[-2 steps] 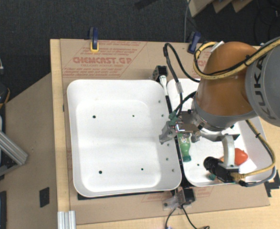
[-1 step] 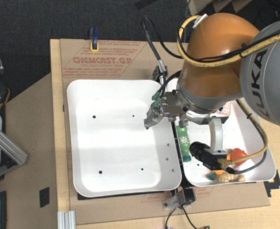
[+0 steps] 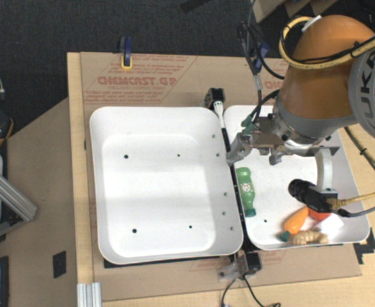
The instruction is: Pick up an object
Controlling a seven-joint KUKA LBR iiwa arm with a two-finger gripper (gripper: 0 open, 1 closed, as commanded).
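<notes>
Camera view, looking down at a slant: two shallow white bins sit side by side on a brown cardboard sheet (image 3: 142,75) printed with red lettering. One blue clamp (image 3: 126,50) grips the sheet's far edge, and two black clips, one at the far end (image 3: 213,98) and one at the near end (image 3: 248,262), sit where the bins meet. The left bin (image 3: 110,171) has only four small dark dots on its floor. The right bin (image 3: 350,178) holds the loose things: one green bottle (image 3: 244,190) lying along its left wall, one orange carrot-shaped toy (image 3: 296,220), one knobbly tan piece like ginger (image 3: 307,238) at the near rim, and a small red-orange item (image 3: 321,215) partly hidden behind a black fitting (image 3: 308,194) on the arm. The grey and orange arm (image 3: 324,69) covers the bin's far half. Its gripper (image 3: 257,147) hangs just above the bottle's top; whether it is apart or together cannot be told.
</notes>
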